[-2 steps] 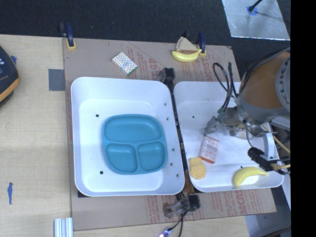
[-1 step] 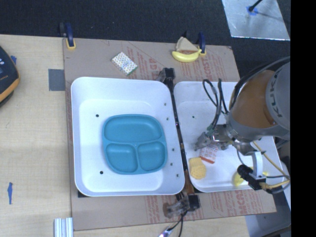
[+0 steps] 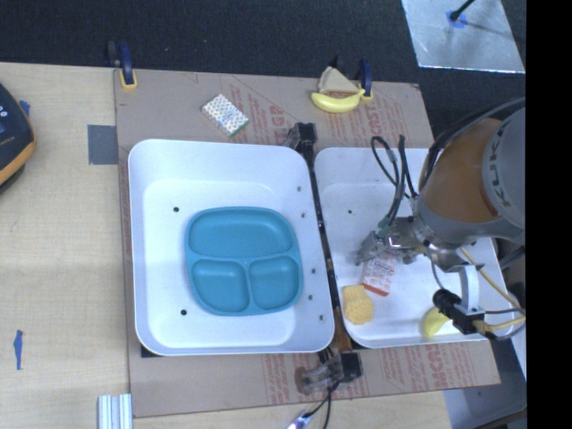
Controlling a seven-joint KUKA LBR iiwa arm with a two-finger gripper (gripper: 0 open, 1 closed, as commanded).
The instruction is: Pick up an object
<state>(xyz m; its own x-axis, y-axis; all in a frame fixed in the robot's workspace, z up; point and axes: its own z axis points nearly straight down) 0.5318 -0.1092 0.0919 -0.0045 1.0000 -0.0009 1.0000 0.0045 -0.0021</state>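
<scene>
White and red, the small packet lies in the right bin, just under the gripper and touching its tips. I cannot tell how wide the jaws are. A yellow sponge sits near the packet.

Smooth plastic blue tray; glossy white bins; matt cardboard sheet; wood-look bench.

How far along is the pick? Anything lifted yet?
Done: the gripper is down in the right bin, just above the red-and-white packet. In hand: nothing visibly held. Left: the grasp and lift; the packet and the yellow piece lie on the bin floor.
</scene>
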